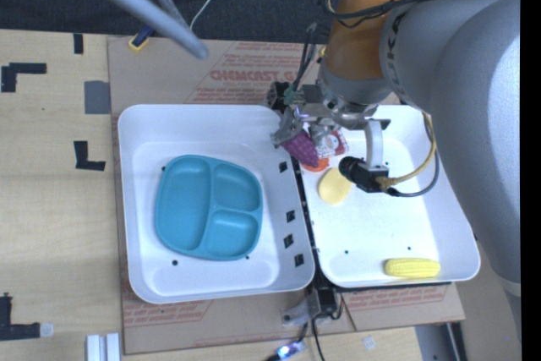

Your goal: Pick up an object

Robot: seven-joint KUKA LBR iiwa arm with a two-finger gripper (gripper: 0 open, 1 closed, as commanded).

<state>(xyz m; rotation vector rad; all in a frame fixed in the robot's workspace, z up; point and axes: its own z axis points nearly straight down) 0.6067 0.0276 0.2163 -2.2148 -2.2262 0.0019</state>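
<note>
My gripper (306, 134) hangs over the left edge of the right bin (439, 207), close to the wall between the two bins. A small purple object (303, 150) sticks out from between its fingers, and the gripper is shut on it. Just to the right, partly under the gripper, lies an orange and red item (327, 155). A pale yellow lemon-like piece (334, 188) rests on the bin floor below that. A yellow corn cob (412, 268) lies near the right bin's front edge.
The left bin (135, 182) holds a blue divided plate (209, 206). The grey arm with its orange band (368, 13) covers the right bin's back right. A black cable connector (363, 175) hangs beside the yellow piece. Brown cardboard lies under both bins.
</note>
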